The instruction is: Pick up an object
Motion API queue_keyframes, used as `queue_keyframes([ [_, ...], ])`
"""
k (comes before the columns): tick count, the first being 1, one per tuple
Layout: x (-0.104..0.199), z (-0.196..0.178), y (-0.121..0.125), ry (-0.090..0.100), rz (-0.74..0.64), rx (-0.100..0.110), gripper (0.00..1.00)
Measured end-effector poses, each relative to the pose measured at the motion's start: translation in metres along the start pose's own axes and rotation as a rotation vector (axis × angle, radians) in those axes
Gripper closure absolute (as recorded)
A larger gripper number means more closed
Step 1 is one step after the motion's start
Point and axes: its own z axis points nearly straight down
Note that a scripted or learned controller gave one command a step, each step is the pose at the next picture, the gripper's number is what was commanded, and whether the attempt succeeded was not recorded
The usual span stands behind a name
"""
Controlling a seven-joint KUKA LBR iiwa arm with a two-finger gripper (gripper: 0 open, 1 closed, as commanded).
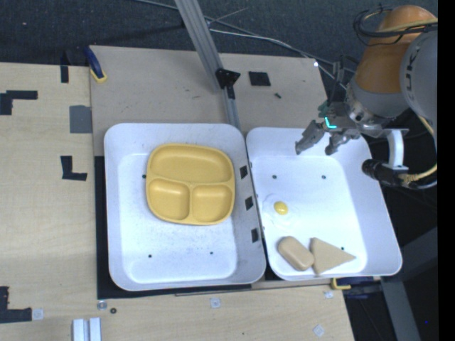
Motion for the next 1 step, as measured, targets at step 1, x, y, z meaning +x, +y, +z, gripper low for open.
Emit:
queue_keyframes([
  [1, 0.0000, -0.0016, 0.0010, -0.001, -0.001, -0.004, 0.00],
])
